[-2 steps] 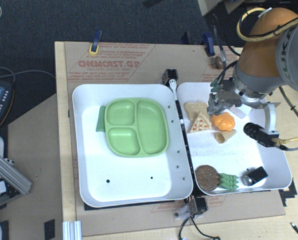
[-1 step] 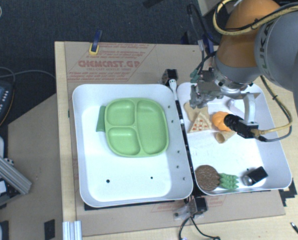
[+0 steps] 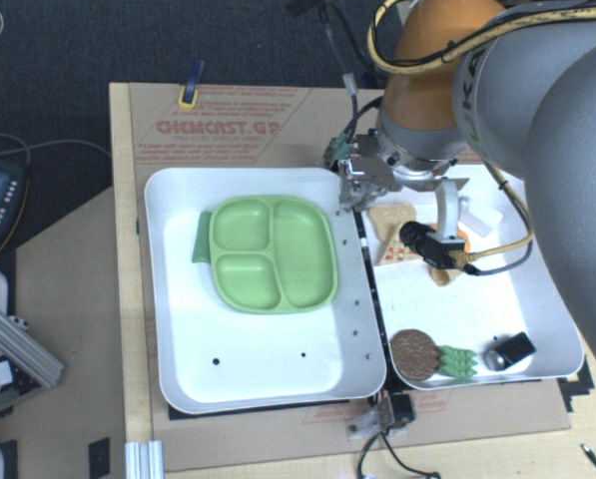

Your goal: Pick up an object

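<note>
Lining up for a grab.
The claw (image 3: 357,176) hangs just right of the plate (image 3: 274,252), by the slice (image 3: 392,226). Open or clenched, I cannot tell. Next, drop lower.

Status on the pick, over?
Gripper over right bin's far left corner. Tan flat piece beside it, not visibly gripped. Green plate sits in left bin.

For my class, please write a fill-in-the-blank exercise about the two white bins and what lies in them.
1. The green plate lies in the bin on the view's ____ side.
2. That plate has ____ compartments.
3. The round brown thing lies in the bin on the view's ____ side.
4. The band above the arm's wrist is ____.
Missing words: left; three; right; orange.
</note>
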`<action>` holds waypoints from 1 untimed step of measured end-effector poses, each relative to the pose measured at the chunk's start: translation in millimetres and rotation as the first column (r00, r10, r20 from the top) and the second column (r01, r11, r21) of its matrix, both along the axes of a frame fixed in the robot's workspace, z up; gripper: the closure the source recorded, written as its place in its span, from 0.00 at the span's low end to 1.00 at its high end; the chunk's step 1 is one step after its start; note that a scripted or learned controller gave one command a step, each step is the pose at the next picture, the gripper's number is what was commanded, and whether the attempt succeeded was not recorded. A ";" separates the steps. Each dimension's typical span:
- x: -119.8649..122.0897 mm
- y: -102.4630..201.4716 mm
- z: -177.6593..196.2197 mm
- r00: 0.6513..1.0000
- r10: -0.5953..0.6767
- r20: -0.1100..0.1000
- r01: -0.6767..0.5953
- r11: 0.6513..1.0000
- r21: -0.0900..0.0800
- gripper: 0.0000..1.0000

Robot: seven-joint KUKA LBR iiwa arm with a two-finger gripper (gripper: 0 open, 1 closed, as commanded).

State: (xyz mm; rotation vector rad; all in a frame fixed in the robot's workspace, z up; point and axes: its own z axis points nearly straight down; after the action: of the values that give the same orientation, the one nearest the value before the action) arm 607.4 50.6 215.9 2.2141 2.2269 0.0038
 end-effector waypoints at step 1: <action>12.2 25.0 -0.8 1.000 -0.002 0.000 0.002 1.000 0.000 1.00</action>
State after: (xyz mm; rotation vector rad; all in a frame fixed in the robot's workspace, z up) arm 619.6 75.6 215.1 2.2163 2.2237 0.0040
